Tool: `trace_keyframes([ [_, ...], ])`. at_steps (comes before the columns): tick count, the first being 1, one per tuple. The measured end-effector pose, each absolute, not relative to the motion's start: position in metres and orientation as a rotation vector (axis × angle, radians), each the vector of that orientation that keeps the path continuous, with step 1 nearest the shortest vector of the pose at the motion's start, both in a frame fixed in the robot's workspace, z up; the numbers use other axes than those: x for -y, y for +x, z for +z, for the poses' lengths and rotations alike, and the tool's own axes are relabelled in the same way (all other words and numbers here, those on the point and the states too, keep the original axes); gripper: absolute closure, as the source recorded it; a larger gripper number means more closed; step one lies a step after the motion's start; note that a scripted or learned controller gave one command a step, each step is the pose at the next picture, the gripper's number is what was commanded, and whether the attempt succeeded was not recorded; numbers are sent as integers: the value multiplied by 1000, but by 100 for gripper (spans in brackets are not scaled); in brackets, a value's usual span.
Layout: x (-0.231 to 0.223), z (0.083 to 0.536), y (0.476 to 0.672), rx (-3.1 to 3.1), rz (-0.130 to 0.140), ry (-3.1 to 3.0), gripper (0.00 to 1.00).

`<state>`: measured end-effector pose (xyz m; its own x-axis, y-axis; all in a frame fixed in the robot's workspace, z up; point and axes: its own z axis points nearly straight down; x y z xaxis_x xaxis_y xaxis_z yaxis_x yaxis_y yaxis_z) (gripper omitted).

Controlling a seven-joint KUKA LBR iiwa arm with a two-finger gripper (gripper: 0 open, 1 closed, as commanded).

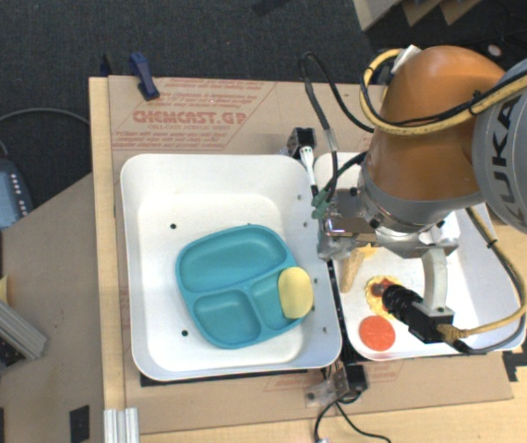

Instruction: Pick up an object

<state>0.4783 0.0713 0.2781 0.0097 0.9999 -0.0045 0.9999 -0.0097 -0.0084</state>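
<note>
My gripper (353, 245) hangs low over the left part of the right bin (485, 275), mostly covered by the orange wrist above it. Just beneath it lies a tan cone-shaped piece (350, 268), and I cannot tell whether they touch. A small yellow-and-brown item (375, 288) sits a little further toward the front. A round red-orange object (378, 334) rests near that bin's front left corner. In the left bin (152, 210) a teal divided plate (226, 280) lies flat, with a pale yellow oval object (294, 293) on its right edge.
The wall between the two bins (326, 275) runs right beside the gripper. Cables (323, 146) hang from the arm over the back of the bins. A blue clamp (143, 75) sits on the cardboard sheet behind the left bin.
</note>
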Motion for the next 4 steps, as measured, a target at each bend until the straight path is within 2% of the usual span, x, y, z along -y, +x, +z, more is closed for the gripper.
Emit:
trace_keyframes([
  [1, -147, 338, 479, 2232, -12, -2214, 100],
  [2, -86, 230, 492, 2209, 19, -2226, 100],
  [3, -112, 339, 485, 2230, -17, -2220, 100],
  [4, -111, 343, 484, 2224, -3, -2221, 100],
])
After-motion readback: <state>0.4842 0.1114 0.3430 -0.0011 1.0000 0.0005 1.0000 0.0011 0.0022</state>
